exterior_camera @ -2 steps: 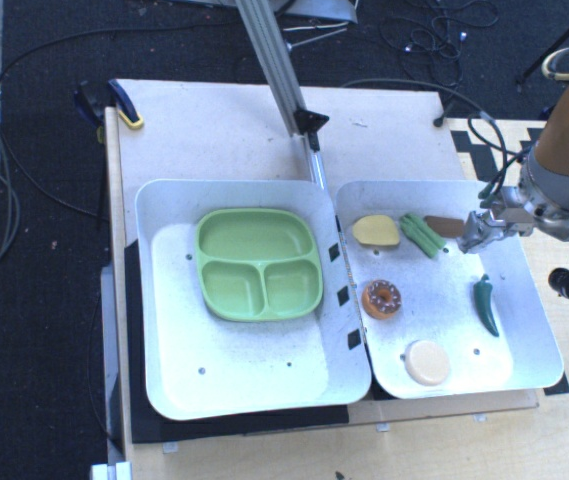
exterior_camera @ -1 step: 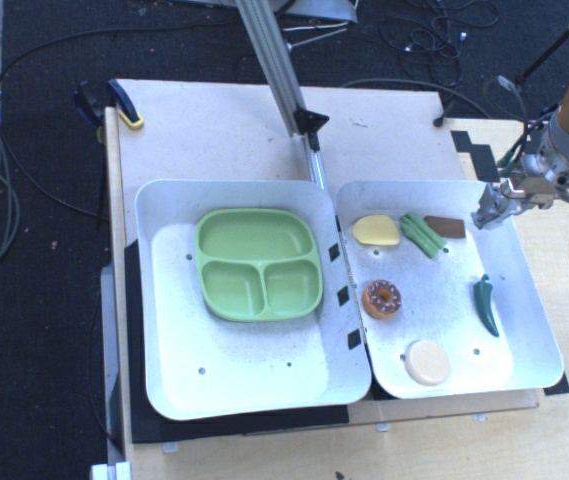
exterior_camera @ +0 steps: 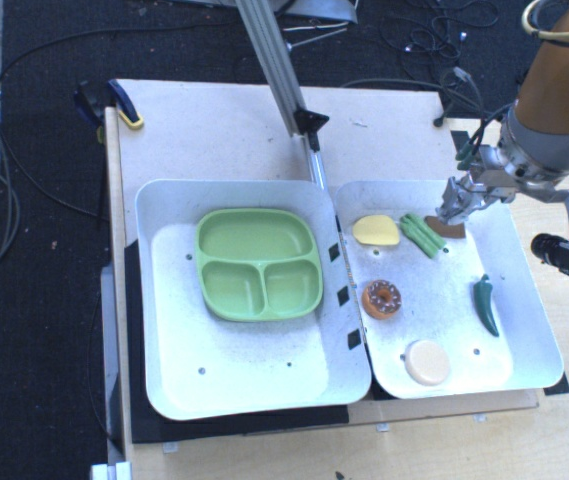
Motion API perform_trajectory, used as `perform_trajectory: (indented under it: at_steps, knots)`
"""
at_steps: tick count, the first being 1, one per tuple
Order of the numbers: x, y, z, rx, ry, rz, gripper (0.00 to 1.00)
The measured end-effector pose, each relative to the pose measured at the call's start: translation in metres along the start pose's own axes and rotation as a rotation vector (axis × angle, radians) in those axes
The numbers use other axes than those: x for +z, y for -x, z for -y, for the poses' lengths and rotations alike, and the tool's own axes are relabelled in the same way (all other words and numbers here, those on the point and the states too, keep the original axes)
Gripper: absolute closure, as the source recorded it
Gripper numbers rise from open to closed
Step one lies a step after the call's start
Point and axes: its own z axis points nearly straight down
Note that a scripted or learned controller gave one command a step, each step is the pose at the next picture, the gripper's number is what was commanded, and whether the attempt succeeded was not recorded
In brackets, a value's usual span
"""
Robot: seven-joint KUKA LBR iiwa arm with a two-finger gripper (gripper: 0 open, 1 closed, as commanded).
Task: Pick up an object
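The right bin point(exterior_camera: 524, 353) holds a yellow lumpy piece point(exterior_camera: 376, 231), a light green ridged stick point(exterior_camera: 423, 236), a brown flat piece point(exterior_camera: 448, 230), a glazed doughnut point(exterior_camera: 381, 299), a dark green pepper point(exterior_camera: 486, 305) and a cream round disc point(exterior_camera: 427, 361). My gripper point(exterior_camera: 454, 208) hangs at the far side of this bin, just above the brown piece and the stick's far end. Nothing shows between its fingers.
The left bin point(exterior_camera: 164, 368) carries a green tray with three compartments point(exterior_camera: 260, 264). A metal pole point(exterior_camera: 276, 53) slants down to the gap between the bins. Cables lie on the dark floor around the bench.
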Motion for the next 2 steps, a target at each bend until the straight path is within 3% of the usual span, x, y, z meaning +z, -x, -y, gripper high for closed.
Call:
perform_trajectory:
  at_steps: [2]
  knots:
    - [0.015, -0.106, -0.019, 0.0, -0.004, 0.0, 1.0]
